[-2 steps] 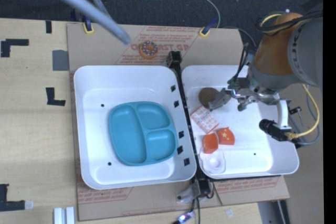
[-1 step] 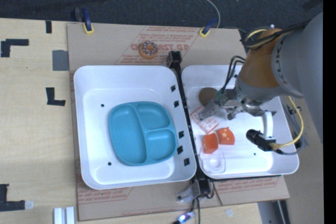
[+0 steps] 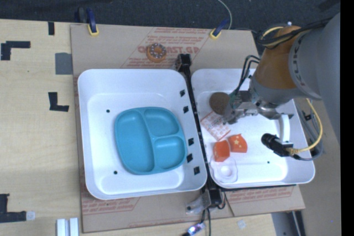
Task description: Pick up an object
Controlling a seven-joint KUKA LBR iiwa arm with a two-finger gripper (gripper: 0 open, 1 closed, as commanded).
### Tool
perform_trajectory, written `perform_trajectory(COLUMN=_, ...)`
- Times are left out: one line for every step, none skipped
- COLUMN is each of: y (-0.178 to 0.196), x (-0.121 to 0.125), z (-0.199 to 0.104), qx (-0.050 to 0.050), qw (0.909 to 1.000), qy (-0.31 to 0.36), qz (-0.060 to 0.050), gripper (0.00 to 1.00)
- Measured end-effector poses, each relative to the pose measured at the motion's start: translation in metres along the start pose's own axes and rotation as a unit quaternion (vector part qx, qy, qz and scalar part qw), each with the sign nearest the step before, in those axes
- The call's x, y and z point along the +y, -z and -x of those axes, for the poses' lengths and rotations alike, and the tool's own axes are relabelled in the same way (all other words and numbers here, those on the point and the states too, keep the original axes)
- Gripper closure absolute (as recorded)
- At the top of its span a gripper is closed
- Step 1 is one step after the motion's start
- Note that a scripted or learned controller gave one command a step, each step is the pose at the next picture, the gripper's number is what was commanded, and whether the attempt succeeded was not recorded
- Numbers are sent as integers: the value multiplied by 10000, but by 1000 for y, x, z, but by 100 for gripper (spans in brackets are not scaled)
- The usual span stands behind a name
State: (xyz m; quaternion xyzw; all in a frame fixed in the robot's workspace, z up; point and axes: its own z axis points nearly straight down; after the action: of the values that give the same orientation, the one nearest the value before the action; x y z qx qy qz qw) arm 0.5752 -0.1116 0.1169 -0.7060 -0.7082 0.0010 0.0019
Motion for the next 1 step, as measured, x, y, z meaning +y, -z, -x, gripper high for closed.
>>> perform_trajectory(y=45, x=-4, z=-7, qx=-3, qw=10000, qy=-6, qz=26, gripper=100)
